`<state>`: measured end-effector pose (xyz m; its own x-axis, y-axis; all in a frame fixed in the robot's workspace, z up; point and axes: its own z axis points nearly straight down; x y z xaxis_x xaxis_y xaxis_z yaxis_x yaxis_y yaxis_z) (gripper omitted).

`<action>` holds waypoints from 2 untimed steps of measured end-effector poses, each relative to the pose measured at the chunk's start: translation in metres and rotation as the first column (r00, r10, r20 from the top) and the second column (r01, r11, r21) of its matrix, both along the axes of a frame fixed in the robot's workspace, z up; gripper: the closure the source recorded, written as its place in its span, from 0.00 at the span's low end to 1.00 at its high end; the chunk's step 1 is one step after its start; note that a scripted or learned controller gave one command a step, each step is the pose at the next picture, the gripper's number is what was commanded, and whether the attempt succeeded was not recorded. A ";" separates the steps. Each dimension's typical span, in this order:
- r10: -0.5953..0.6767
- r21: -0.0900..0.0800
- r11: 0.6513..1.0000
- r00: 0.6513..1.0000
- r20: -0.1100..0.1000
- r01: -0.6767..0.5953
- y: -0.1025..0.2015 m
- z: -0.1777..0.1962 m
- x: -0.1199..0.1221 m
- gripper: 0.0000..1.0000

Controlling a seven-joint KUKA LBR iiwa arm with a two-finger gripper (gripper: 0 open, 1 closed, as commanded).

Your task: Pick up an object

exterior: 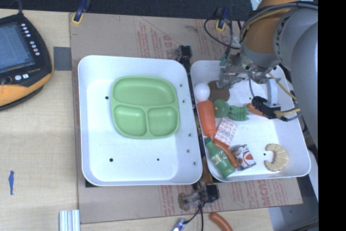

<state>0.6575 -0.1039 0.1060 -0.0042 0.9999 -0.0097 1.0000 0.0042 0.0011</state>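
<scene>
Teach pendant (pixel 19 62): we are seeing it lying at the far left of the bench, orange-edged with a dark screen, well apart from both bins.

Left bin (pixel 92 116): it is sitting on a brown cardboard sheet (pixel 135 35) and holding a single item.

Green plate (pixel 145 105): a pale green divided plate is resting flat in the middle of the left bin — one large compartment toward the back, two smaller ones toward the front.

Right bin (pixel 294 165): it is lying just beside the left bin and holding a cluster of small objects.

White ball (pixel 201 92): it is resting near the bin's back-left corner, just behind the carrot.

Carrot (pixel 206 118): an orange toy carrot is lying lengthwise along the bin's left wall, its green leafy top (pixel 233 112) spreading to the right.

Packets: a white patterned packet (pixel 226 130) is lying just beside the carrot; a green bottle (pixel 220 162) and a small red-and-white carton (pixel 245 156) are lying near the front edge.

Croissant (pixel 277 157): it is sitting near the front-right corner, apart from the other items.

Gripper (pixel 233 77): it is hanging over the back of the right bin, behind the carrot top — we cannot tell how it is set, and we are seeing no object lifted.

Arm (pixel 275 24): the grey arm with its orange band is reaching in from the right.
</scene>
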 end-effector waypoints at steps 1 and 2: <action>-0.001 -0.002 1.000 1.000 0.001 0.001 -0.001 0.001 0.000 0.00; 0.000 -0.002 1.000 1.000 0.001 0.000 -0.002 0.011 0.000 1.00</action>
